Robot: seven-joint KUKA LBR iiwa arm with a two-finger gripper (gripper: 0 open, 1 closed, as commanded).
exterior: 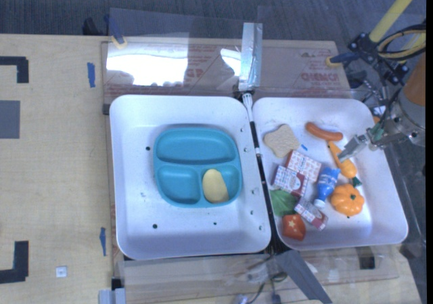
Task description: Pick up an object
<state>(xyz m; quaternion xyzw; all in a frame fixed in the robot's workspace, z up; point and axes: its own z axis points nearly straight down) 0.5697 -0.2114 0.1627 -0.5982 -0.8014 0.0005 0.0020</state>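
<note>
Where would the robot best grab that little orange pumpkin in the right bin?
Probably across the rounded body of the small orange pumpkin, coming straight down from above. It sits upright near the right white bin's edge, with its short stem on top and bare floor to its right. A blue bottle lies close on its left, so the tool might close front to back instead.
</note>
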